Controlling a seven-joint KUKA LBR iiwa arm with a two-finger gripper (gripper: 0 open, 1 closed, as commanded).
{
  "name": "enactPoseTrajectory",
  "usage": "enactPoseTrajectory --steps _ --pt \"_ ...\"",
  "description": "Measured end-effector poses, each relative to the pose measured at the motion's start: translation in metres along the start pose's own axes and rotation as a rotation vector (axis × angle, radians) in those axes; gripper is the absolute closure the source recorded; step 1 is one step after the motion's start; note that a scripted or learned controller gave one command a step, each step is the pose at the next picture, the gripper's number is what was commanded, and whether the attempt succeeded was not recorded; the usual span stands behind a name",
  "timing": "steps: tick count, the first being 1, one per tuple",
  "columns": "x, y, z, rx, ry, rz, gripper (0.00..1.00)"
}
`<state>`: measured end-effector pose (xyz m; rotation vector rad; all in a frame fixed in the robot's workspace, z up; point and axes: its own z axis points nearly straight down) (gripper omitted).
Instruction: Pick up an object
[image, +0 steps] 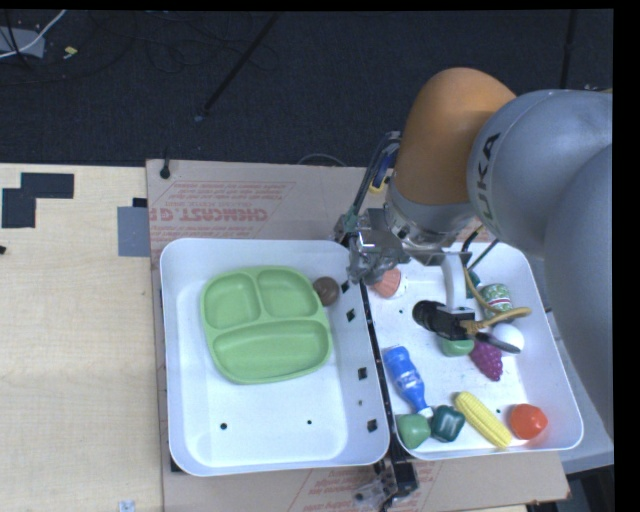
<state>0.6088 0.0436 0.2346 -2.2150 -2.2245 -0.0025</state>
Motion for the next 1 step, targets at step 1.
enactPoseTrajectory --steps 1 --pt "0.019 -0.004 0.0029 0.003 -0.002 0.003 1.0"
